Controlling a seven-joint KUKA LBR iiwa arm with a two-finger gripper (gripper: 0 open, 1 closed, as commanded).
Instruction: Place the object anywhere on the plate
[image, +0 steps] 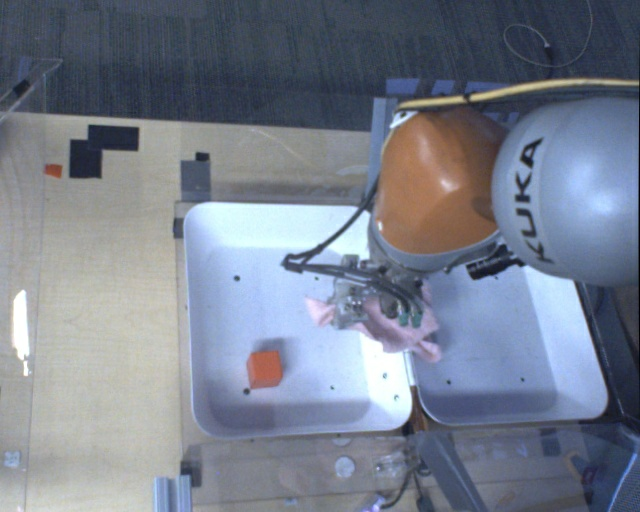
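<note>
A small orange-red cube (265, 369) lies on the floor of the left bin (215, 300), toward its front. A pale pink, flat, irregular thing (412, 336), possibly the plate, lies across the wall between the two bins, partly hidden by the gripper. My gripper (372, 303) hangs over the pink thing's left part, at the right side of the left bin, well to the right of and behind the cube. The big orange wrist section (435, 185) hides the area behind it.
The right bin (520, 380) lies under the arm, its back part covered by the grey KUKA link (570, 180). A black cable (330, 245) runs from the wrist to the gripper. Black markers (95, 148) sit on the bench at far left.
</note>
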